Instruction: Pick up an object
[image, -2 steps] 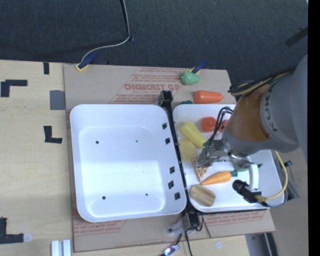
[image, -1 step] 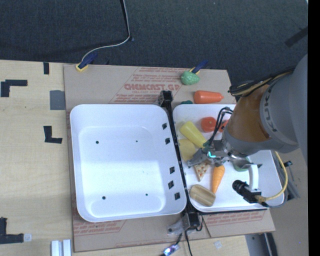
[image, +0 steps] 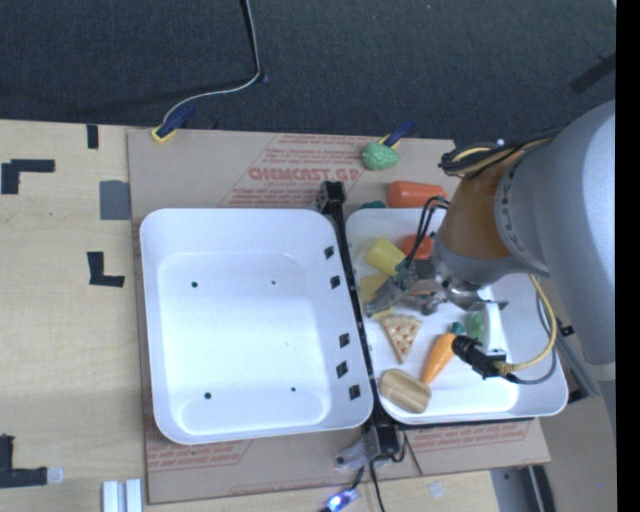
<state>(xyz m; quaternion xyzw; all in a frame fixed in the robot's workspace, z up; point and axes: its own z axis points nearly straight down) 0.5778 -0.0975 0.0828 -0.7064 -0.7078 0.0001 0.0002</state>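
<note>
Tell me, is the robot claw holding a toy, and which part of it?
Cannot tell. The gripper is low in the right bin, between the yellow piece and the pizza slice, but no hold is clearly visible.

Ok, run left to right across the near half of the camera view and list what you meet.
left white bin → spotted tan wedge → orange carrot. The tan roll spans the same stretch as the wedge, so it is left out.

A green lump (image: 379, 155) rests on the brown cardboard sheet (image: 200, 175).
</note>
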